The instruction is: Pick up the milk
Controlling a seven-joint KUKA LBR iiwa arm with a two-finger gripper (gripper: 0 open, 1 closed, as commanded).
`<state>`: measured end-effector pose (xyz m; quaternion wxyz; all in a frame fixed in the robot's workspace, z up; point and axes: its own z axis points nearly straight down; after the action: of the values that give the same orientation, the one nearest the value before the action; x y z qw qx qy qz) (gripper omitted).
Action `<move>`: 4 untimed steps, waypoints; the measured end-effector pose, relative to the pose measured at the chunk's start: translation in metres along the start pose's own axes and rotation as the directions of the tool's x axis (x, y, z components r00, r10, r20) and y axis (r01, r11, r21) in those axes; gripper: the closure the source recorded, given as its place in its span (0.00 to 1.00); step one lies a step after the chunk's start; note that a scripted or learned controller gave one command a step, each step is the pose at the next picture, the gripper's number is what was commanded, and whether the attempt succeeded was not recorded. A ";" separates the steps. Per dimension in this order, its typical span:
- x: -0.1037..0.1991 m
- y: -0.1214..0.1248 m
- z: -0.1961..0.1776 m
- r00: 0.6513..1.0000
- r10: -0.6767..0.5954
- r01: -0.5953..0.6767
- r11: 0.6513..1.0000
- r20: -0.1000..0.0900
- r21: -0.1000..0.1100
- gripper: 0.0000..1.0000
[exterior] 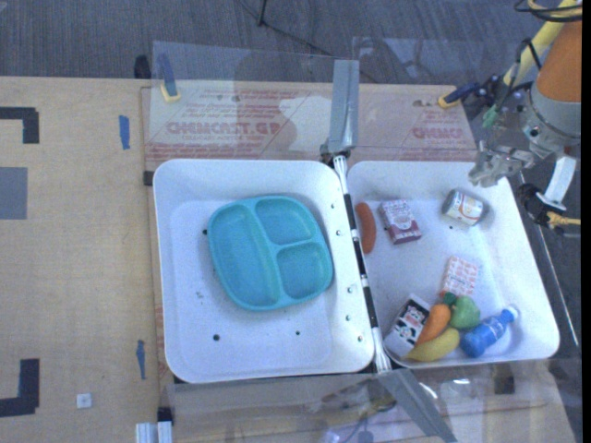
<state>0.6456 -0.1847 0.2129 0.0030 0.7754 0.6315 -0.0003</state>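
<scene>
Wooden bench (74, 275) with two shallow white bins side by side, a grey divider post (344, 104) at the back between them. Left bin (185, 321) holds a teal sectioned plate (270, 251), lying flat near the middle. Right bin (517, 257) holds the clutter: milk carton (408, 322), black-and-white, lying tilted at the front left corner, touching the carrot (436, 319) and the banana (438, 344) just beside it. Green pepper (464, 312) sits against the carrot; blue bottle (487, 332) lies on its side at the front right, next to the banana. Pink wafer pack (461, 274) lies just behind that cluster. Sausage (367, 226) lies along the left wall, with a small red-and-white box (401, 221) beside it. Silver can (464, 208) lies on its side near the back.

Arm comes in from the right. Gripper (491, 168) hangs over the right bin's back right corner, near the can, well apart from the milk carton. Nothing visible between the fingers; whether they're spread or closed, can't tell at this resolution.
</scene>
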 end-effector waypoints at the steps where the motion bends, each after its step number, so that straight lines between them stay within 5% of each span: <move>1: 0.002 0.000 0.000 1.000 -0.003 0.003 1.000 0.000 0.001 0.00; 2: 0.024 -0.048 0.105 1.000 -0.015 0.015 1.000 -0.004 0.005 0.00; 3: 0.068 -0.092 0.124 0.971 -0.239 0.239 0.971 -0.003 -0.005 0.00; 4: 0.081 -0.024 0.125 0.894 -0.448 0.448 0.894 0.001 -0.002 0.00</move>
<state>0.6394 -0.1008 0.0877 0.0039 0.6093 0.7929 -0.0006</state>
